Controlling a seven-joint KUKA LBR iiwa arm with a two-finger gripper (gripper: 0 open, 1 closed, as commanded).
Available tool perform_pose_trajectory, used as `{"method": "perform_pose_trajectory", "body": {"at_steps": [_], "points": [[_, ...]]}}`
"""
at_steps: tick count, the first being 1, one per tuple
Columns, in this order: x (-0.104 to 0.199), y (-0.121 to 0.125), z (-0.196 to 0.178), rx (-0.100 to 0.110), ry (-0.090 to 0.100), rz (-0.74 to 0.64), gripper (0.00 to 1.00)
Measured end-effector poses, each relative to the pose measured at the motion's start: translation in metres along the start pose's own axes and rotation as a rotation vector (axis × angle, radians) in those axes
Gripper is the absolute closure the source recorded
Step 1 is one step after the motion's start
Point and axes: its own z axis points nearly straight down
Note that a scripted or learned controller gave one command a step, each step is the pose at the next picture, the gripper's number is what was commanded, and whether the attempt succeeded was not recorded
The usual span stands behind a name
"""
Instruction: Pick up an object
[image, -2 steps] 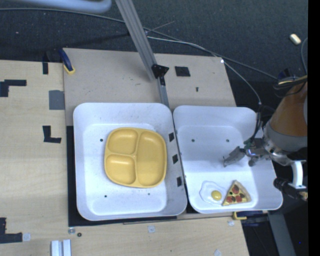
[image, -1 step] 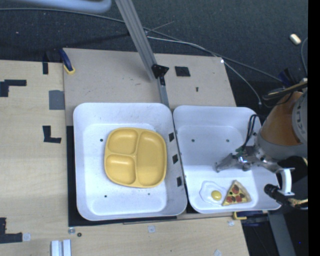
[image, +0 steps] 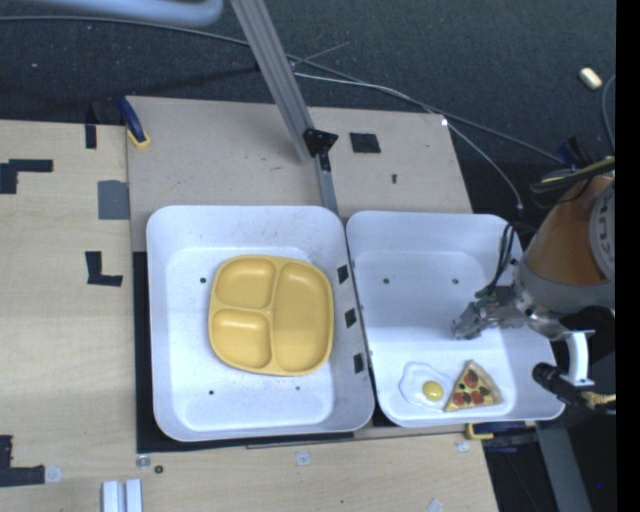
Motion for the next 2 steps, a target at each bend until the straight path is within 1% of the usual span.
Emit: {"method": "perform_pose_trajectory", "body": {"at_steps": [1,2], "points": [[-0.002,-0.006,-0.045,0.005,0.002,0.001,1.0],[-0.005,-0.013,-0.092,0.005,0.002,0.0,1.0]]}}
